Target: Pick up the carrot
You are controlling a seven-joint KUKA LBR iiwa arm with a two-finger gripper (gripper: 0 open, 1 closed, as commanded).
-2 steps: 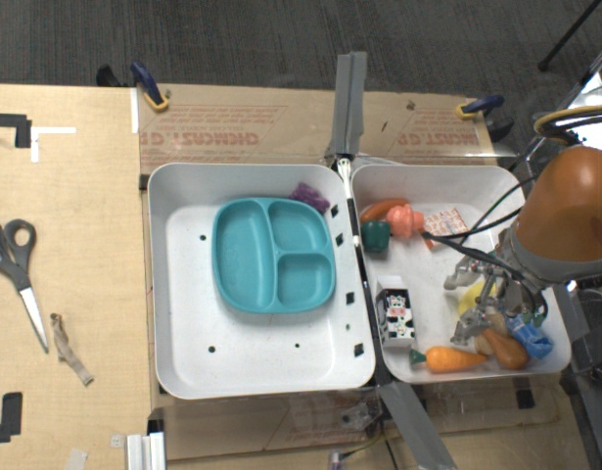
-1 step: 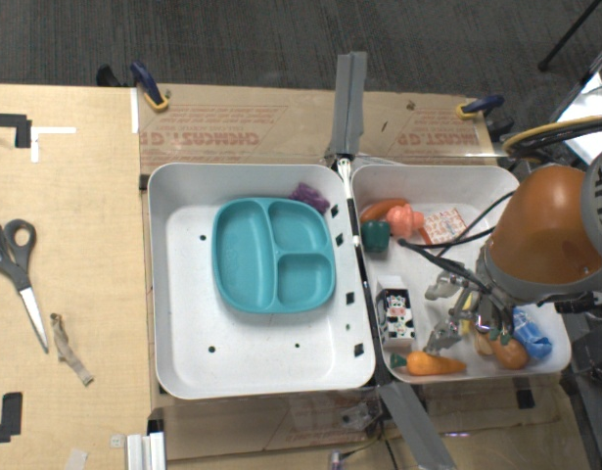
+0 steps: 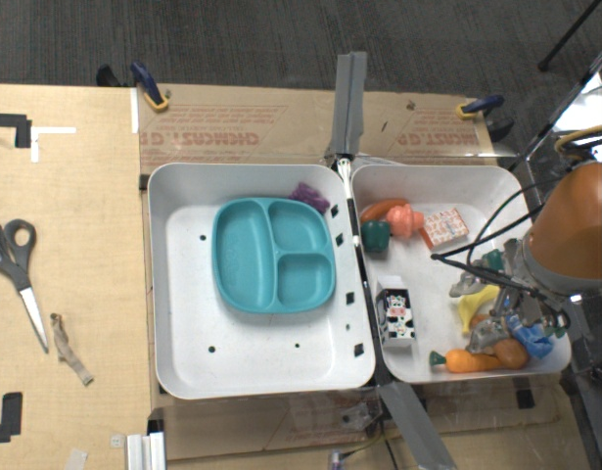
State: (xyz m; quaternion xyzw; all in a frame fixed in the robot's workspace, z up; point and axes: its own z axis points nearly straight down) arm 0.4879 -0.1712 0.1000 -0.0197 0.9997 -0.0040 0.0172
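The carrot [image 3: 482, 361] is orange with a small green end pointing left. It lies along the front wall of the right bin [image 3: 418, 365]. My gripper [image 3: 493, 329] hangs low over the right part of that bin, directly above the carrot's middle and very close to it. The arm's orange band [image 3: 575, 223] and dark cables reach in from the right and hide part of the bin's right side. Nothing visibly lifted is in the gripper.
Around the gripper lie a yellow piece [image 3: 474, 305] and a blue item [image 3: 533, 339]. Farther back are a pink-orange toy [image 3: 398, 215], a green item [image 3: 375, 235] and a patterned box [image 3: 444, 227]. A small carton [image 3: 395, 315] lies at the left. The left bin [image 3: 183, 360] holds a teal divided plate [image 3: 276, 255].
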